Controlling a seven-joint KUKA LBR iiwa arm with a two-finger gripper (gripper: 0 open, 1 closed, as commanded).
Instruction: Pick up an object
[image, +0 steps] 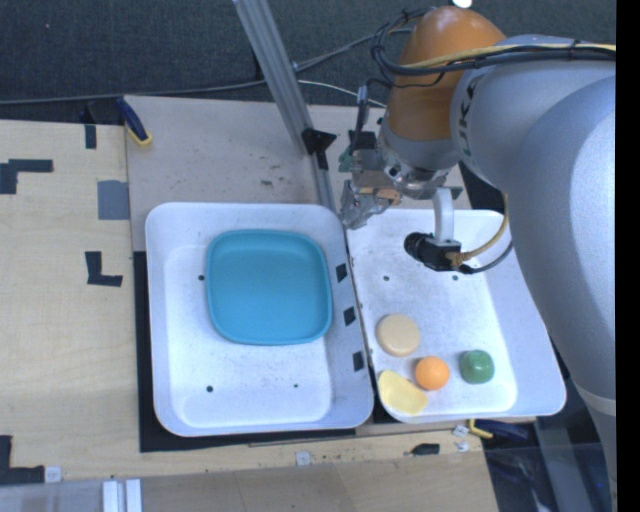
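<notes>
Two white bins stand side by side on the bench. The left bin (175, 300) holds one thing, a blue square plate (268, 286) that lies flat in its middle and a bit toward the far side. The right bin (500, 300) holds four small things, all gathered at its near end. One is a beige round piece (398, 335), which lies closest to the wall between the two bins. Just in front of it there is a yellow piece (403, 393) at the near left corner of this bin. An orange ball (432, 373) lies just beside the yellow piece, touching it or almost touching it. A green ball (477, 366) lies near the orange ball, on its right, with a small gap between them. The arm (545, 130) comes in from the right, and its orange band (435, 75) is above the far end of the right bin. The gripper (358, 210) hangs over the far left corner of the right bin, near the dividing wall and well apart from the four small things. No object is seen between its tips. I cannot tell how wide it stands.
</notes>
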